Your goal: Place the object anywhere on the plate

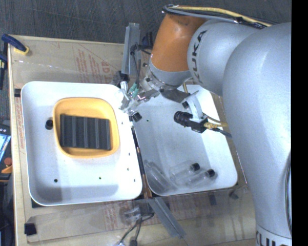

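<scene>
A yellow plate (85, 106) with rounded corners lies in the left white bin (36, 188). A dark grey ribbed slab (87, 132) rests flat on it and covers most of its middle. My gripper (128, 101) hangs over the ridge between the two bins, just right of the plate's upper right corner. It is small and cluttered with metal parts in this view, and I make out nothing held in it. A small black piece (136, 117) sits right below it at the right bin's left wall.
In the right bin (166, 137), clear plastic bottles with black caps (194, 172) and a clear cup (156, 176) lie along the near wall. A small black knob (49, 123) sits left of the plate. The arm's bulk covers the right bin's far right side.
</scene>
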Controlling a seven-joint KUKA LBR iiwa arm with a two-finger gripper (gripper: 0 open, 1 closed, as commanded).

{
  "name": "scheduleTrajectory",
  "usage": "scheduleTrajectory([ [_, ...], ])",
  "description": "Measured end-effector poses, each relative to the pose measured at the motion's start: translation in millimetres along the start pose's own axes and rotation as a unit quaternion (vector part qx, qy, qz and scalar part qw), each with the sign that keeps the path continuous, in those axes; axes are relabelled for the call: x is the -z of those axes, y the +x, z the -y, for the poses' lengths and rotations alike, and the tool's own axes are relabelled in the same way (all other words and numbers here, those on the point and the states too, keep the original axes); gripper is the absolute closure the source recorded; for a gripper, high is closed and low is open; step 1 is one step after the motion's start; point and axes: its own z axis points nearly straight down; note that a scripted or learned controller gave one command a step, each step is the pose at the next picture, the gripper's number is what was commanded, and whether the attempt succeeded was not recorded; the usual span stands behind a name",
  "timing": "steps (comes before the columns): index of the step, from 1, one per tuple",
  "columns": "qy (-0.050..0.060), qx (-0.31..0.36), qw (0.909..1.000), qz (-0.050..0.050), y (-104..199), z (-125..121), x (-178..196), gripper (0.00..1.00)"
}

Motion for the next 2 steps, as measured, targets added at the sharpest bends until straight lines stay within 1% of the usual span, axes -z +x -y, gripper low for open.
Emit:
scheduleTrajectory([
  [1,0.000,0.126,0.9921,0.000,31.7,21.2,-0.3,1.00],
  [2,0.000,0.126,0.9920,0.000,31.9,21.0,-0.2,0.00],
])
